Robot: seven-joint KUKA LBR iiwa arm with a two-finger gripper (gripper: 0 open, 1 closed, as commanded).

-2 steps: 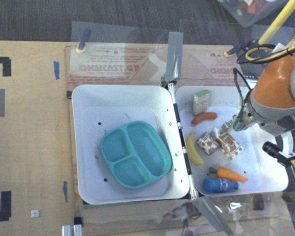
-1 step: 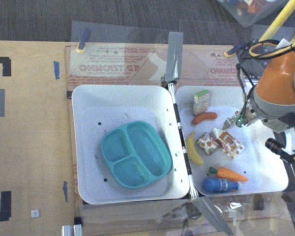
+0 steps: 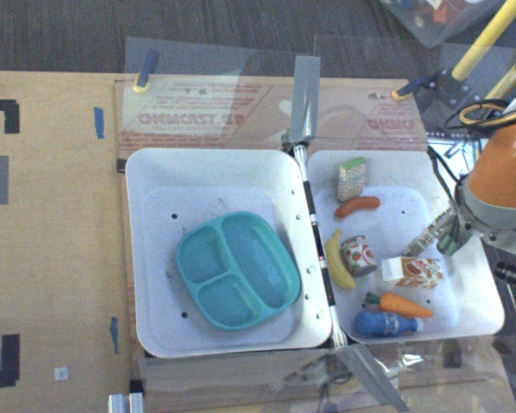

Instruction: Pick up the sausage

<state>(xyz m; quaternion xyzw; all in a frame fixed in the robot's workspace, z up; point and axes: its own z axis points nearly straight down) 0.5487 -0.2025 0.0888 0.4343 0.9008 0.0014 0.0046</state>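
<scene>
The sausage is a short red-orange link lying flat in the upper part of the right bin, just below a small green and white carton. My gripper hangs over the right half of that bin, pointing down and left. It is to the right of the sausage and a little nearer the front, with bare bin floor between them. Its tip is just above a white and red carton. Nothing shows in its grasp.
The right bin also holds a banana, a small can, a carrot and a blue bottle. A teal divided plate lies in the left bin. A metal divider stands behind the bins.
</scene>
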